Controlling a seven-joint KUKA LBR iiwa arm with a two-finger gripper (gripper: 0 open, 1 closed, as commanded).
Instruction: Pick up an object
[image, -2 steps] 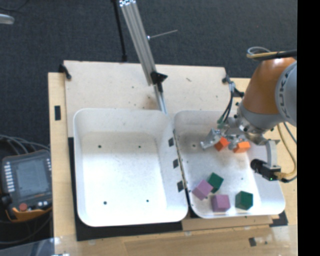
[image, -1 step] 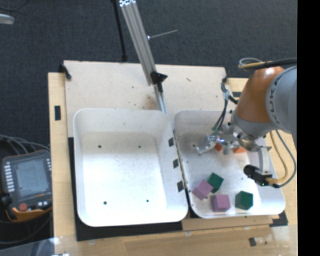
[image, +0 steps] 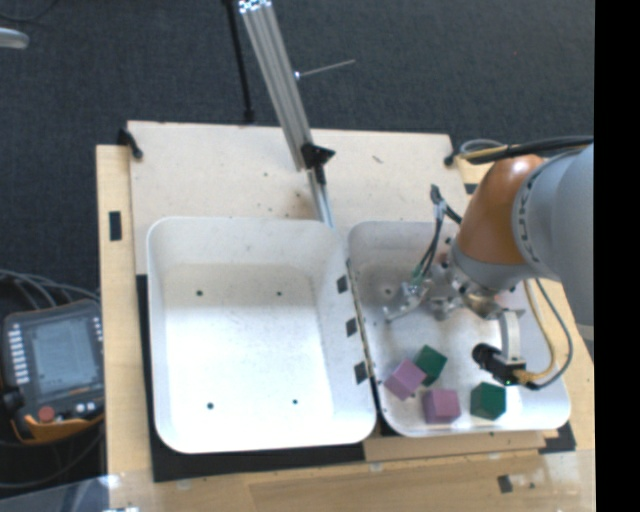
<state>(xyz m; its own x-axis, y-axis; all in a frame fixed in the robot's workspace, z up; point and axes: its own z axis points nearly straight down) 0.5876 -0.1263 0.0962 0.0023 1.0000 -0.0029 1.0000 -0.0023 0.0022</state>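
Note:
Four small blocks lie near the front of the right bin (image: 372, 246). Two are purple: one (image: 405, 380) toward the bin's left wall, one (image: 440, 405) by the front rim. Two are green: one (image: 432, 362) touches the first purple block, the other (image: 488, 400) sits at the front right. My gripper (image: 422, 296) hangs over the middle of the right bin, behind the blocks and apart from them. Nothing shows in its grasp. The orange band and grey arm (image: 505, 215) rise behind it to the right.
The left bin (image: 250, 320) stands beside the right one, sharing a narrow divide. A slanted aluminium pole (image: 285, 90) rises from the bench behind the bins. A black cable and connector (image: 497, 362) hang off the wrist above the green block. A teach pendant (image: 55, 365) lies off the bench at left.

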